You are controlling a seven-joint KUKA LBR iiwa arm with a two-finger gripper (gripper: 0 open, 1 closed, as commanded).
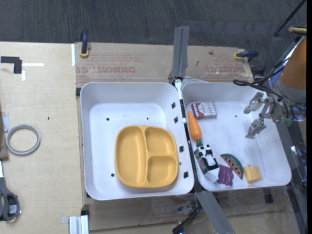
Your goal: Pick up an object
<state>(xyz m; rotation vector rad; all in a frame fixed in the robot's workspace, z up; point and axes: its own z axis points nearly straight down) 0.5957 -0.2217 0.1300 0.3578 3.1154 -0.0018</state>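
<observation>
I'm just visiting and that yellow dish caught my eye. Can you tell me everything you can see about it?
The yellow plate is a divided tray, rounded-square in outline, that looks like smooth plastic. Raised ridges split it into three compartments: one long one on the camera view's left, and two smaller ones on the right, one behind the other. It lies flat and right way up on the floor of the left bin, toward the near right corner. Nothing lies in it.

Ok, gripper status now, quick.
Tool: open, nothing between its fingers, poised over the right shallow white plastic bin near its right wall.
</observation>
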